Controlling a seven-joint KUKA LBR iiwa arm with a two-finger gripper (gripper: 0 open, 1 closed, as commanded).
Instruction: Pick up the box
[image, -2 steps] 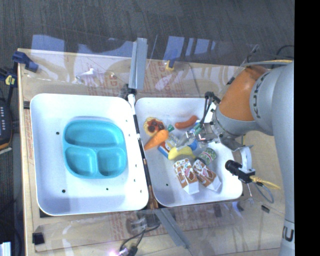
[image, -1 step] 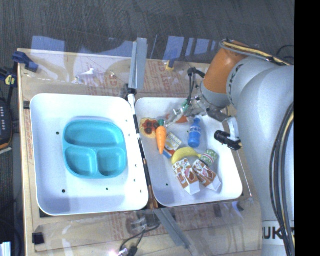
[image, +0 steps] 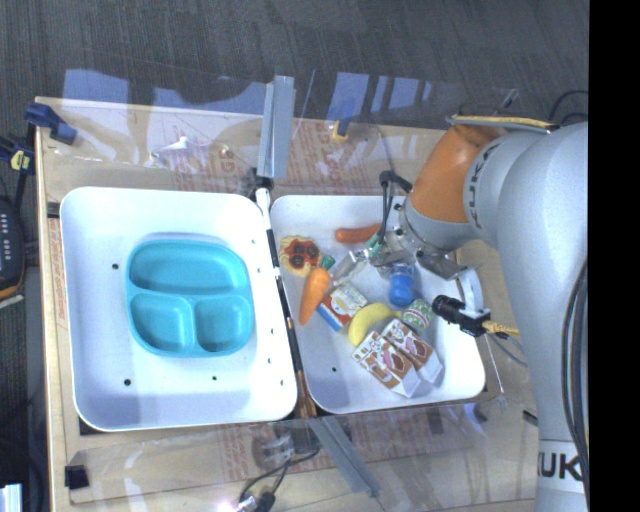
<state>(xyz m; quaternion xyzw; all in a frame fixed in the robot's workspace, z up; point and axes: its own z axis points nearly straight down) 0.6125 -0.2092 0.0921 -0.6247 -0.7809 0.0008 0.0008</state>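
White plastic forms the right bin (image: 300, 380), and every place below is given relative to it. The box (image: 397, 358), a carton printed in brown, red and white, lies flat near the bin's front edge, toward its right-hand front corner, with its long axis running on a slant from the bin's middle down toward that corner. The gripper (image: 372, 252) hangs over the back half of the bin, low among the clutter, so the box lies forward of it and a little to the right, toward the bin's front wall; whether its jaws are spread or closed cannot be told from this slanted view, and nothing can be seen held in them. Between gripper and box several things crowd the way: a blue bottle (image: 401, 288) just beside the wrist, a yellow banana (image: 366, 320) touching the box's upper left end, and a small green-lidded can (image: 419, 316) against its upper right edge. Farther left within the bin lie a carrot (image: 314, 293), a small packet (image: 346, 299) and a pizza slice toy (image: 298, 253), with a red sausage (image: 356, 235) near the back wall. My judgement is that the coming move calls for travelling forward over the bottle and turning the fingers to close across the carton's short width, clear of the banana.
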